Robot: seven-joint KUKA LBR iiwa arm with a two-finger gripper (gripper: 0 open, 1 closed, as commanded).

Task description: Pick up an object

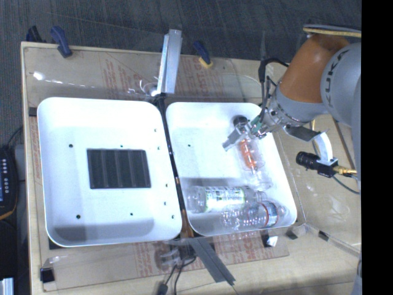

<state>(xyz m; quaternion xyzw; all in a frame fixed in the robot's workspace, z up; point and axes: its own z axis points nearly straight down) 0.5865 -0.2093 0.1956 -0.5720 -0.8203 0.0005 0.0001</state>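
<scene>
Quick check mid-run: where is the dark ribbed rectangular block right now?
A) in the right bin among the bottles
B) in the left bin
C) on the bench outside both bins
B: the dark ribbed block lies flat mid-floor in the left bin, while the clear bottles lie in the right bin.

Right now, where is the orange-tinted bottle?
The orange-tinted bottle lies in the right bin, near its far right side, just below the gripper and above two clear bottles.

I see the left white bin (55,165) holding a dark ribbed panel (118,168) near its middle. Blue clamps (60,40) grip the bench edge beyond that bin; a grey metal post (169,60) rises at its far right corner.
</scene>
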